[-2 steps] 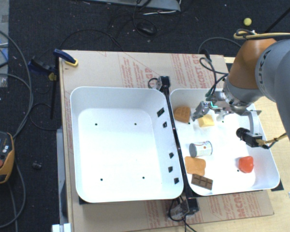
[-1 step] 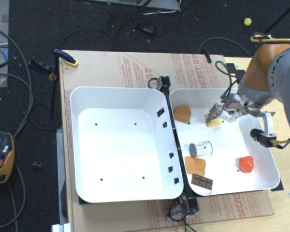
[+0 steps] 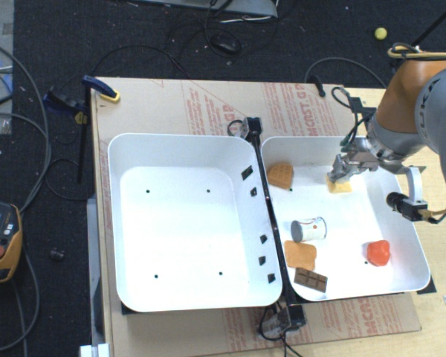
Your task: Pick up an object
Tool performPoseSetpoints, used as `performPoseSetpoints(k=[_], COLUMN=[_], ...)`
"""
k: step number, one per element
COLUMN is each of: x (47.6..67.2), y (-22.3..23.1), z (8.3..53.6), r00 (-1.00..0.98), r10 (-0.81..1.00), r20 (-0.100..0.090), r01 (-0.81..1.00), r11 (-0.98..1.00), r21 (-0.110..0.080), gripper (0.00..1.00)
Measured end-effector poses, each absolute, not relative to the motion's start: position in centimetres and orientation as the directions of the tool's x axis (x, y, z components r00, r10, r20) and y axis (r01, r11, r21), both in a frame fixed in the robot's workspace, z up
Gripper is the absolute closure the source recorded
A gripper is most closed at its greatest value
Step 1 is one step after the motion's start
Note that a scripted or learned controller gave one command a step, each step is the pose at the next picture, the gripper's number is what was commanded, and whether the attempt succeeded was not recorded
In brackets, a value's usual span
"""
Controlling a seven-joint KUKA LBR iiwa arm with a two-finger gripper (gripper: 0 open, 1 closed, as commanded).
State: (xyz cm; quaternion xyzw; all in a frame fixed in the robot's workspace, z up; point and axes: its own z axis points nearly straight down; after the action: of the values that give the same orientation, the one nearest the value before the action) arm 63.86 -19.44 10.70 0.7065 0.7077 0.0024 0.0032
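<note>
the pale yellow block lay in the right bin, up near its far wall, with the gripper lowered directly onto it. whether the fingers were spread or pinching the block could not be told. nearer than the block sat a small can, a red piece and a brown bar.

Glossy, seemingly plastic bins; matt cardboard-like bench.

Grey arm, orange band, black cable.
</note>
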Motion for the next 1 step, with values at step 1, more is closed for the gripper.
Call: performPoseSetpoints(k=[1], x=[63.76], y=[-19.45], z=[10.52], r00=[-0.001], r10=[1.0], r20=[-0.001], r01=[1.0], r11=[0.001], r21=[0.005], gripper=[0.0])
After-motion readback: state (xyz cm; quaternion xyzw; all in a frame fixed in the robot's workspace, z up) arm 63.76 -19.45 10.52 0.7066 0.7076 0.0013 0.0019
